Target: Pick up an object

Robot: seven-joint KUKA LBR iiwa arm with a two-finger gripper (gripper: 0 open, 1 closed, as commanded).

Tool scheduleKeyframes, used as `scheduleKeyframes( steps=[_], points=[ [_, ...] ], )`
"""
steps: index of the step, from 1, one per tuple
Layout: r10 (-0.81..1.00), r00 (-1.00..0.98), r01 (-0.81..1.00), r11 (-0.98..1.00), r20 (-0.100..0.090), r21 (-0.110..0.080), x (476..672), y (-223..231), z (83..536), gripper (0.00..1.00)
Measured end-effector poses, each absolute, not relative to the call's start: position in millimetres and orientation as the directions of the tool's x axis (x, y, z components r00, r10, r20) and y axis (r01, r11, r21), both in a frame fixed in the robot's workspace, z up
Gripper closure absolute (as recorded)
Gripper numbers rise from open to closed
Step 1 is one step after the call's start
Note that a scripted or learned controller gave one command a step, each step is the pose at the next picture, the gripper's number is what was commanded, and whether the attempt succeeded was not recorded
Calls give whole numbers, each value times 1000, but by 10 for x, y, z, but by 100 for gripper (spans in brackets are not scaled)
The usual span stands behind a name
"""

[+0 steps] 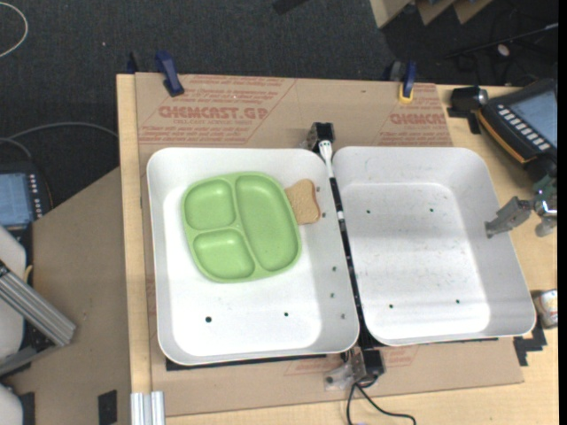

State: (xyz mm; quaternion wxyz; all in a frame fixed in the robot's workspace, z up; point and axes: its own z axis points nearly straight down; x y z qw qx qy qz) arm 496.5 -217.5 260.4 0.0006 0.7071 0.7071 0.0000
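Note:
A green divided plate (241,227) lies in the left white bin (177,326). A small tan cracker-like piece (305,202) rests against the plate's right rim, near the wall between the bins. My gripper (526,212) hangs at the far right, over the right rim of the right white bin (425,321). Its two grey fingers (505,219) stand apart, open, with nothing between them. It is far from the plate and the tan piece.
The bins sit side by side on a cardboard-covered bench (266,104), clamped at the back. A black and orange device (518,122) lies at the back right. Cables run between the bins and out at the front.

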Motion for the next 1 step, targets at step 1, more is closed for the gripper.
scheduleKeyframes(
  steps=[1],
  points=[
    [1000,-1,1000,1,-3,4,4971,-2177,2713,100]
  ],
)
